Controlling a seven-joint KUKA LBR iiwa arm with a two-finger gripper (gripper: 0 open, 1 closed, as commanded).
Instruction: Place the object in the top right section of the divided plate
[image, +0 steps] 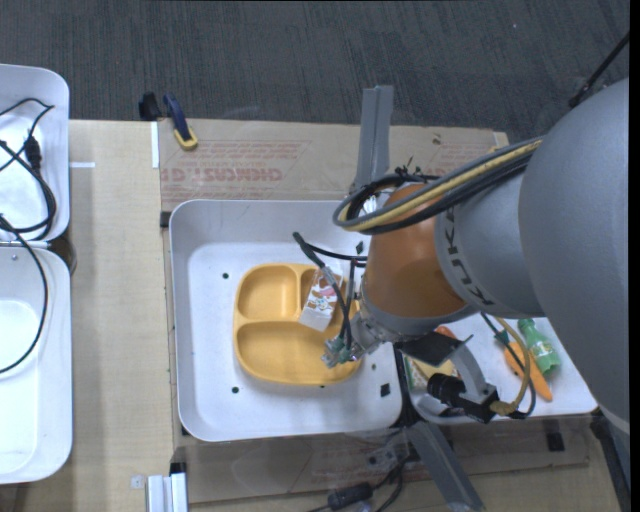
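Camera view, small white carton (321, 300) (red printed label) tilted over yellow divided plate (270, 335), end effector (340, 345) grip state unclear

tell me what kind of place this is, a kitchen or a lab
Most likely a robotics lab bench, not a kitchen: a grey and orange arm reaches over a white bin holding a yellow divided plate, with loose cables nearby.

Divided plate (268, 338) yellow — bin (200, 330) white — arm (560, 220) grey, orange band.
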